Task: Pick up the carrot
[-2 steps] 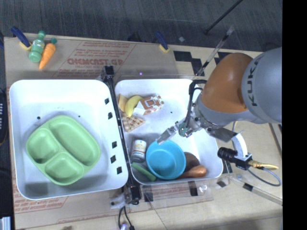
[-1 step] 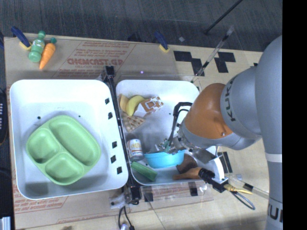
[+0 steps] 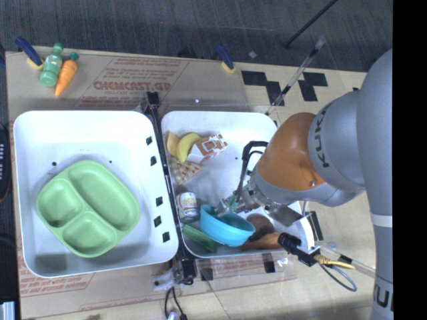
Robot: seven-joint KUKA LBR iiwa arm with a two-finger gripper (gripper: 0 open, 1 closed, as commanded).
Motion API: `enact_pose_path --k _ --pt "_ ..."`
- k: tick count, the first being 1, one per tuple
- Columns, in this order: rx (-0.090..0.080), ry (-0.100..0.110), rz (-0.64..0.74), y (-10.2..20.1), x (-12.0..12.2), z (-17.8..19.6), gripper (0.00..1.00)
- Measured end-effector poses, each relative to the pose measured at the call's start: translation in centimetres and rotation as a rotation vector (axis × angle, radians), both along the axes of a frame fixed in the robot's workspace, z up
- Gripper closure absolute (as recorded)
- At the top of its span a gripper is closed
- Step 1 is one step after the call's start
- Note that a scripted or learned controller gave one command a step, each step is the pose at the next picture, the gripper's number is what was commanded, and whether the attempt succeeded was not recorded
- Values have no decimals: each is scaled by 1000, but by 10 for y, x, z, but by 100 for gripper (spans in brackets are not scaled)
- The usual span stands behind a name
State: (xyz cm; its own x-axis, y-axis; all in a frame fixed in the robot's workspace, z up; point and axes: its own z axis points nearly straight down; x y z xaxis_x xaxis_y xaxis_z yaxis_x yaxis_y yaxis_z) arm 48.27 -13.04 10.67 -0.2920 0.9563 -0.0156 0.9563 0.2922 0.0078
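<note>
The grey arm (image 3: 360,145) reaches in from the right, its hand (image 3: 235,202) pointed down-left.

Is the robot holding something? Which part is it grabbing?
It cannot be told. The gripper is low in the right bin, by the blue bowl, hidden under the arm.

Printed in red on the brown cardboard sheet (image 3: 127,79) behind the bins: "CHEMCAST GP", with smaller lines beneath too fine to read. Lettered in dark capitals along the grey arm (image 3: 347,152), beside the orange band: "KUKA", partly cut off.
</note>
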Motion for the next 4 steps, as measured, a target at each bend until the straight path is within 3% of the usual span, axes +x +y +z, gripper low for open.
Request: enact_pose_path --k 1,2,3,4 --pt "0 1 0 0 0 0 0" --pt "9 11 263 -56 -4 -13 0" --pt "12 13 302 9 28 34 0" --pt "4 13 558 -4 26 170 0"
